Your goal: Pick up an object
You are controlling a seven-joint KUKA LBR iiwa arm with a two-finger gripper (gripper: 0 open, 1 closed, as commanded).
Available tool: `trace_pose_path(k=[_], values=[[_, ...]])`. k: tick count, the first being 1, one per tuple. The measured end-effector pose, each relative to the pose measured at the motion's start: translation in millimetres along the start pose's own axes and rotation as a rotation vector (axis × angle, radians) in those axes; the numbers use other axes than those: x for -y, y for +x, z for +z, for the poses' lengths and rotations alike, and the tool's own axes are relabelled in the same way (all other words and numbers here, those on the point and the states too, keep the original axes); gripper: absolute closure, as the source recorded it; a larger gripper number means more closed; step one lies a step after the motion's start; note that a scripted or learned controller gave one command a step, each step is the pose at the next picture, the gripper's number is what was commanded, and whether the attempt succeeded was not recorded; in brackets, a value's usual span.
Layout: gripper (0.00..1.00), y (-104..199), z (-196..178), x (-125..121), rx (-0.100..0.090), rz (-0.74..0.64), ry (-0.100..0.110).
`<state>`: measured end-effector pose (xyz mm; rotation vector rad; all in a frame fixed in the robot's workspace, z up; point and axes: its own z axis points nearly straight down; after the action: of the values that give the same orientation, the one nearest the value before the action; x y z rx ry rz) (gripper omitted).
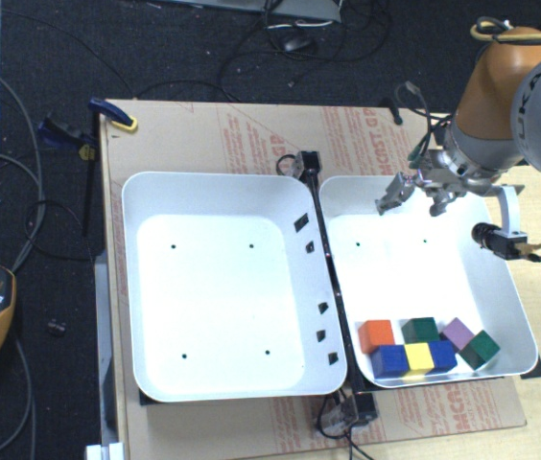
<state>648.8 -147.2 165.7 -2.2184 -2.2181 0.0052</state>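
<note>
A: Grey and orange, the arm point(505, 94) is reaching in over the counter's point(213, 142) right edge, isn't it?

B: Yes. Its gripper point(412, 197) is hovering above the far end of the right bin point(424, 257), fingers spread apart and grasping nothing.

A: And the blocks?

B: They are all sitting clustered against the right bin's near wall, well apart from the gripper. An orange block point(377, 333) is lying at the left, a blue block point(389, 360) just in front of it, a yellow block point(418, 357) beside that. A dark green block point(420, 330) is sitting behind, with a purple block point(458, 333) and another green block point(480, 349) toward the near right corner.

A: The left bin point(218, 286)?

B: Sitting beside it, toward the counter's left.
</note>
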Motion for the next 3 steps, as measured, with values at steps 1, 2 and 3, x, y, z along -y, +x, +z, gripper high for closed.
trace_pose_path(k=[1,2,3], values=[[0.00,8.9,57.8,1.3,0.000,-0.001,-0.002],[1.00,8.4,44.7,0.3,0.001,0.000,-0.007],[1.00,16.5,-12.3,-4.1,0.001,-0.001,-0.008]])
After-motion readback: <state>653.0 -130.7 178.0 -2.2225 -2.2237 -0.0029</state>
